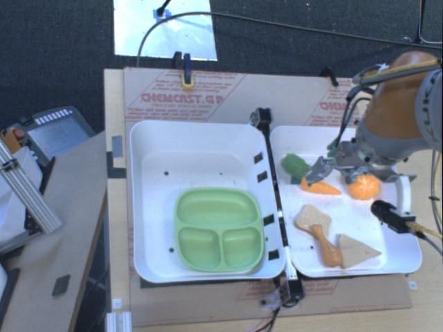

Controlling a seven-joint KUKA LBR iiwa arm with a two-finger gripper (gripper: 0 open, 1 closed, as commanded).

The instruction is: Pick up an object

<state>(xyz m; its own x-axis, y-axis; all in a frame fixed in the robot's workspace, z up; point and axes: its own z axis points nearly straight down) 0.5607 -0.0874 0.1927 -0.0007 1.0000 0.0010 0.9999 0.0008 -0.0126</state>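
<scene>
While the pincer (322, 169) hovers, carrot (320, 186) touches green toy (296, 165).

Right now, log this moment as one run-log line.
gripper: over right bin, at carrot | nearby: orange, green item | left bin: green tray

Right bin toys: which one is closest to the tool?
The orange carrot, right at the tool tip. The green piece sits just left; the round orange lies further right.
</scene>
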